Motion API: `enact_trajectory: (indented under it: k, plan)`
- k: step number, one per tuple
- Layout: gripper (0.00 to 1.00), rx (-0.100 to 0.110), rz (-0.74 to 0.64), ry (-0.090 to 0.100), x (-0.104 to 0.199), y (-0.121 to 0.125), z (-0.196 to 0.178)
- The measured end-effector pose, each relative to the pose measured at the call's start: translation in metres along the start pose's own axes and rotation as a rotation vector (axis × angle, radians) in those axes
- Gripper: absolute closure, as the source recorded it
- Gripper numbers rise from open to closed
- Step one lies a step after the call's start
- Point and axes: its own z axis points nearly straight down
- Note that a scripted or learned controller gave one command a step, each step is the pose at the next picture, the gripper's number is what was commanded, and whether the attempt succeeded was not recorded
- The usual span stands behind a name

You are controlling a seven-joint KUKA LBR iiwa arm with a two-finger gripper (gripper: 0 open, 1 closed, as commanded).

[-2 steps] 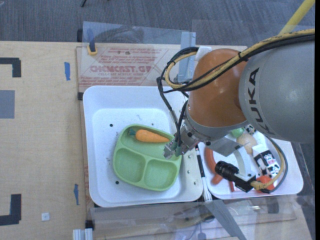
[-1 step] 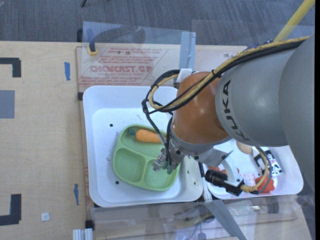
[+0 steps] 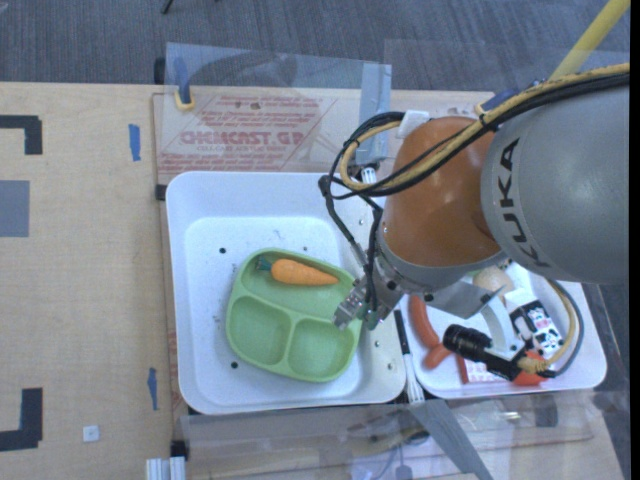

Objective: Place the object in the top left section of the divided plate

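On the far left, the pale wooden bench [image 3: 80,268] carries some black tape marks and a few short strips of blue tape. Behind the bins lies a flat cardboard sheet [image 3: 250,133] with red print.

The left bin [image 3: 190,268] holds a green divided plate [image 3: 255,323], which sits in the right half of the bin and is turned a little. The plate has one long compartment along its upper side and two smaller compartments below it. An orange toy carrot [image 3: 303,273] lies in the long upper compartment, toward its right part. Its thick end with a bit of green points left and its thin tip points right. The two lower compartments have nothing in them.

The gripper [image 3: 356,308] is over the right rim of the plate, just below and to the right of the carrot tip, close to it but apart. I cannot tell if the gripper is spread or pressed together, and I see nothing in it. The arm [image 3: 450,208], orange and grey, covers the wall between the two bins and much of the right bin [image 3: 590,368].

In the right bin a long red thing [image 3: 428,328], perhaps a toy sausage, lies near the left wall. Further right there is a small white piece with dark print [image 3: 532,323].
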Motion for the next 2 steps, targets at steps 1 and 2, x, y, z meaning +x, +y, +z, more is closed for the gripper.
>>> enact_trajectory:
  k: [1,2]
  plan:
    - [1.00,0.008,0.229,0.005,0.022,0.018,0.053]
    - [1.00,0.000,-0.022,0.001,0.025,0.025,0.096]
